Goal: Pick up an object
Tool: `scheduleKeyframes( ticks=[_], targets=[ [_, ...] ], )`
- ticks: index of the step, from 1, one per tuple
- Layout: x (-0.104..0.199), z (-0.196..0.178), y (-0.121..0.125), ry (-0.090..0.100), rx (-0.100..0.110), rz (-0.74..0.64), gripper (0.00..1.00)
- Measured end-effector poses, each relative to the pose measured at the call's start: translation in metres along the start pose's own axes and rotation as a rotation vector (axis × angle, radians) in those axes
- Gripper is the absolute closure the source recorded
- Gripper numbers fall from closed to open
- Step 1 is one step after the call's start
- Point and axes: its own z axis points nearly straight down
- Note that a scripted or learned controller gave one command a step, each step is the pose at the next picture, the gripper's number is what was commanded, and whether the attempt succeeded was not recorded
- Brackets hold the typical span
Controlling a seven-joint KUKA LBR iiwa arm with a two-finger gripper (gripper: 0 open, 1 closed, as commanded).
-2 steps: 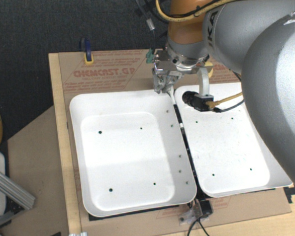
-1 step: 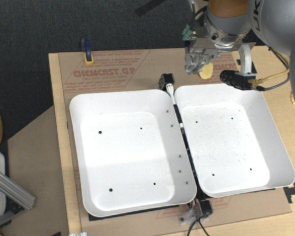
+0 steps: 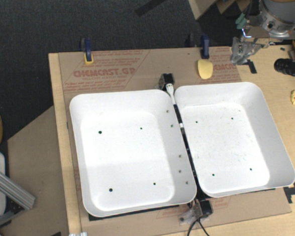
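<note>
Two white bins point(image 3: 136, 98) sat clamped to the table point(image 3: 64, 75) | yellow object point(image 3: 205, 68) lay outside, behind the right bin | end effector point(image 3: 241, 53) hovered nearby, grip state indiscernible.

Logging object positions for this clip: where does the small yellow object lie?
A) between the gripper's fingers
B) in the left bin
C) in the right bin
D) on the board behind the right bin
D: the yellow object lies on the board, just beyond the right bin rim.
</note>
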Motion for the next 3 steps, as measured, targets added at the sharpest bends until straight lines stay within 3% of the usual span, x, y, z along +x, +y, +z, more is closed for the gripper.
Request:
scheduleKeyframes(
  ticks=[1, 2, 3],
  targets=[
    [0.036, 0.087, -0.002, 0.01, 0.016, -0.013, 1.0],
    [0.017, 0.028, 0.001, 0.005, -0.002, -0.01, 1.0],
    [0.017, 0.014, -0.009, 0.007, 0.002, -0.011, 1.0]
  ],
)
